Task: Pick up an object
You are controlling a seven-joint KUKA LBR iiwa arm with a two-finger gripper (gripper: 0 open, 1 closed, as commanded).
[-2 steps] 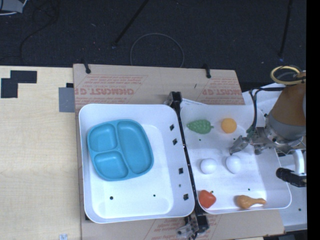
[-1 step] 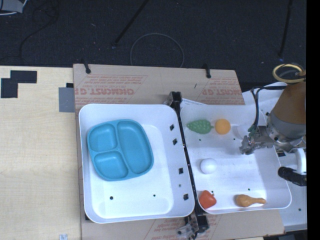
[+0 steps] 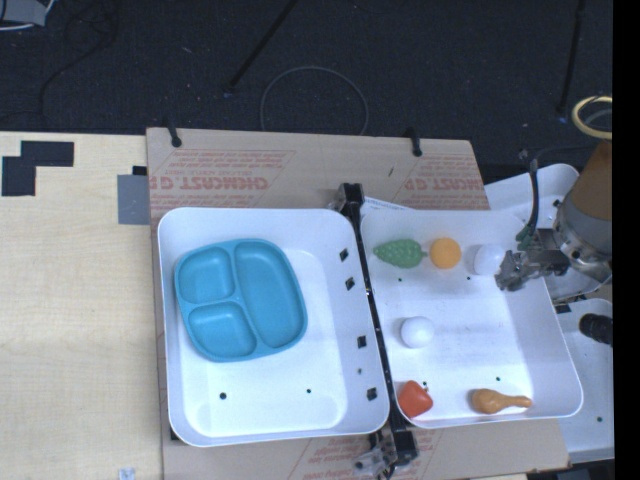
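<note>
The right bin (image 3: 540, 343) holds several small objects. A green leafy piece (image 3: 399, 253), an orange ball (image 3: 445, 253) and a pale white object (image 3: 486, 258) lie along its far side. A white ball (image 3: 416, 331) sits near the middle. A red pepper (image 3: 414, 399) and a tan drumstick (image 3: 498, 401) lie at the near edge. My gripper (image 3: 514, 271) hangs low over the bin's far right side, just right of the pale white object. I see nothing held in it.
The left bin (image 3: 330, 388) carries a blue divided plate (image 3: 240, 298). A black divider with clips (image 3: 365, 308) runs between the bins. The grey arm (image 3: 585, 223) enters from the right over the bin rim. Cardboard (image 3: 300, 173) lies under both bins.
</note>
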